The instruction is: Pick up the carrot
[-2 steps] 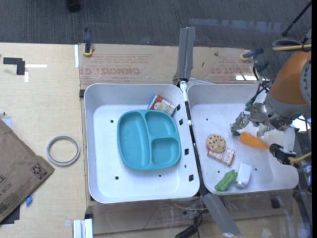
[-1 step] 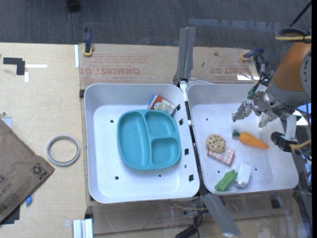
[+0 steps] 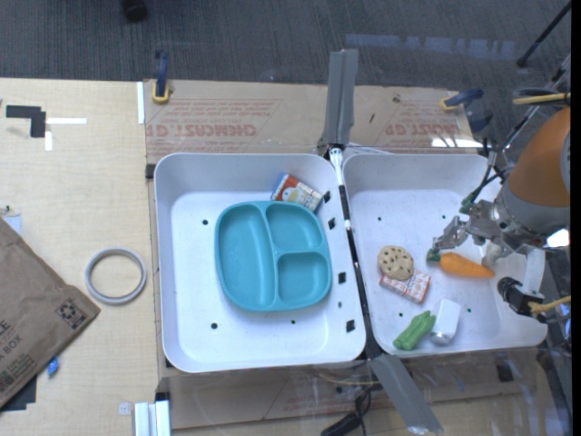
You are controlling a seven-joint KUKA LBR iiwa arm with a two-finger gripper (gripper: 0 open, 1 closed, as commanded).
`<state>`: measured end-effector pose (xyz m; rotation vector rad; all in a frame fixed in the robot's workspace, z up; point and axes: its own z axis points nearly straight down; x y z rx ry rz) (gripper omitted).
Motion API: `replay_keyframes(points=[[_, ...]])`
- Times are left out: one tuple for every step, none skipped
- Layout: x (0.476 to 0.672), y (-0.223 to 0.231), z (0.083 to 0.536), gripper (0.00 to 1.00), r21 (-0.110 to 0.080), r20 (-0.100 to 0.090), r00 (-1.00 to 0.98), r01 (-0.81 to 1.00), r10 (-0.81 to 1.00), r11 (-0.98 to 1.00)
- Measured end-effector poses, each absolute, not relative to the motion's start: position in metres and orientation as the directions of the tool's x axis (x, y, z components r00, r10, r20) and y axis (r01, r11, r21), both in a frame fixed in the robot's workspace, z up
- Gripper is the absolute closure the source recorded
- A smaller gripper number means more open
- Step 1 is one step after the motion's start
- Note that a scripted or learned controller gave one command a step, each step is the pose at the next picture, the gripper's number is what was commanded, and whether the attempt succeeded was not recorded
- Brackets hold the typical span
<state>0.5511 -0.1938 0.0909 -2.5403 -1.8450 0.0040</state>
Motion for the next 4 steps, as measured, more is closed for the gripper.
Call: replay_keyframes(points=[[0.528,-0.176,0.091,0.00,-0.004,-0.001,0.525,0.851,0.851,-0.525],[0.498,-0.170,0.091,0.00,-0.004,-0.002,0.595,0.804,0.804,-0.595],[0.476,-0.144,0.091,0.00,-0.005,-0.003,0.846,0.533,0.533,-0.846],[0.477,-0.116,0.125,0.00,-0.003,-0.002,0.754,0.657,0.657,-0.754]])
